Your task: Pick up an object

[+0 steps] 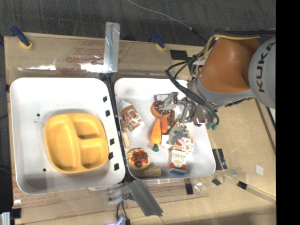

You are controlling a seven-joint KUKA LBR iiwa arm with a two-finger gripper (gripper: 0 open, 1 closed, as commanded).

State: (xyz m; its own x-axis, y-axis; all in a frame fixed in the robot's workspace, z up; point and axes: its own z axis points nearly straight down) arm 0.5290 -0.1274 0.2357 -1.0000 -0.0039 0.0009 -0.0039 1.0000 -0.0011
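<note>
Hanging low over the right bin (201, 159), near its right wall: the tool (180, 118), metal parts crowding together so that whether spread or pressed together cannot be told. Reaching in from the right above it, the grey arm (262, 74) with its orange band (227, 64).

Lying just left of the tool, nearly touching it: a carrot (156, 131), long axis running almost up and down the view, green tip pointing toward the near edge, upper end meeting a brown round piece (158, 109). Sitting below the tool, a small carton (179, 159), upright in the view. Resting further left, a snack packet (131, 118); near the bin's front wall, a fruit tart (138, 158).

Leaving little open floor in this bin, mostly along the back wall. Filling much of the left bin (18, 93), well apart from the tool: a yellow divided tray (75, 141), bare white floor ringing it.
</note>
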